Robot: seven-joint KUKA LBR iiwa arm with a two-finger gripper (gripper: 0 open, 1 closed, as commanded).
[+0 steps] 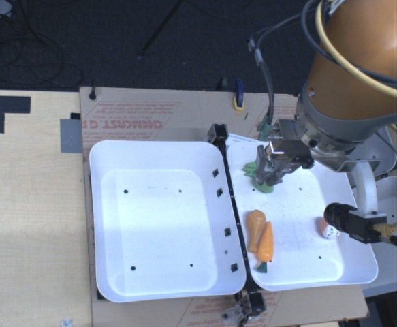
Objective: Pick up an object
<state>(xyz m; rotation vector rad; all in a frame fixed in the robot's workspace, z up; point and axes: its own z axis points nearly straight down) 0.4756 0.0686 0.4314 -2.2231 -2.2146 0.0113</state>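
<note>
Green object (pixel 265 186) was spotted in the right bin (pixel 351 272), toward its far left part, and it was partly covered by the gripper (pixel 269 174), which was planted directly over it. Contact between the two looked likely, yet whether the gripper was open or closed could not be told from this slanted view. The green object appeared to be resting on the bin floor.

The arm (pixel 353 53), grey with its orange band, was seen reaching in from the right above that bin.

Nearer the front, close to the bin's left wall, two orange carrot-like pieces (pixel 260 234) were found side by side and touching, apart from the gripper. A small white-and-red item (pixel 328 229) was glimpsed near the right wall, partly hidden.

The left bin (pixel 157 216) was set just beside, with a black strip of clips (pixel 226 203) running between the two. Both bins were carried on a brown cardboard sheet (pixel 150 114) laid on the pale wooden worktop (pixel 28 216).
</note>
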